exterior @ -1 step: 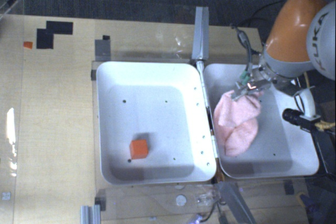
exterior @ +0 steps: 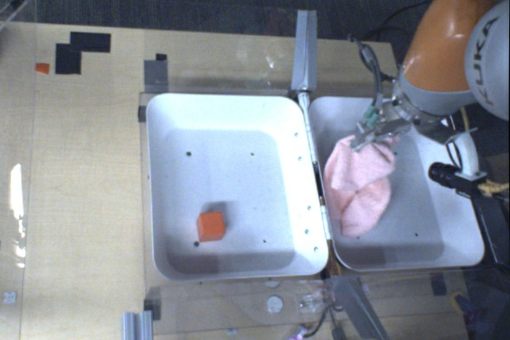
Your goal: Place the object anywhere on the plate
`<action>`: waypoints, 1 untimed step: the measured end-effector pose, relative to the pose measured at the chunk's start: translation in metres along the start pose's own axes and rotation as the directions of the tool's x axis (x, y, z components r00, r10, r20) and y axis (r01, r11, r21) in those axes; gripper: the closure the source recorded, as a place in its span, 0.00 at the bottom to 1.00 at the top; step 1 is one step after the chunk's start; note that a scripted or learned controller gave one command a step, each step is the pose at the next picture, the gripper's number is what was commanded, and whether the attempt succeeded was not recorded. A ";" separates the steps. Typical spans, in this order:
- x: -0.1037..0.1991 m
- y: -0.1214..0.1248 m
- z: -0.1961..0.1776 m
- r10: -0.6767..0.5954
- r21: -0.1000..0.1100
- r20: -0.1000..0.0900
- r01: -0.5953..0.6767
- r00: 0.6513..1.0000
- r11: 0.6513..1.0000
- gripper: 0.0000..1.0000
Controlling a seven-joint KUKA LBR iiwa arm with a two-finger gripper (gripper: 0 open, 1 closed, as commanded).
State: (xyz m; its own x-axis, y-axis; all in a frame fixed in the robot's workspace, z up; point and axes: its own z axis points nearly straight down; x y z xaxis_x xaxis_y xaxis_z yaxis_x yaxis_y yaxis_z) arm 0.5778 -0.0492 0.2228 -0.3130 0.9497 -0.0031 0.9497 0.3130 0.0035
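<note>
Currently the claw (exterior: 374,131) pinches the top edge of the pink cloth (exterior: 360,187), which drapes into the right bin (exterior: 454,243). Lift until the hem clears the wall; no plate visible.

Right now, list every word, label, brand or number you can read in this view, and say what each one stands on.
"KU": vertical lettering on the grey arm housing at the right edge, cut off by the frame.
No other text is readable. The black blocks on the bench, the orange cube, the pink cloth and both white bins carry no lettering.
</note>
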 end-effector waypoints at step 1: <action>0.060 0.004 -0.001 -0.392 -0.001 -0.002 0.392 0.920 0.920 1.00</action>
State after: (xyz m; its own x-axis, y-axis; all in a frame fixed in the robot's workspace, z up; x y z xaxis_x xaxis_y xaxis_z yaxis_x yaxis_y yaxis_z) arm 0.5630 0.0086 0.2239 -0.6600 0.7513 -0.0021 0.7513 0.6600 0.0026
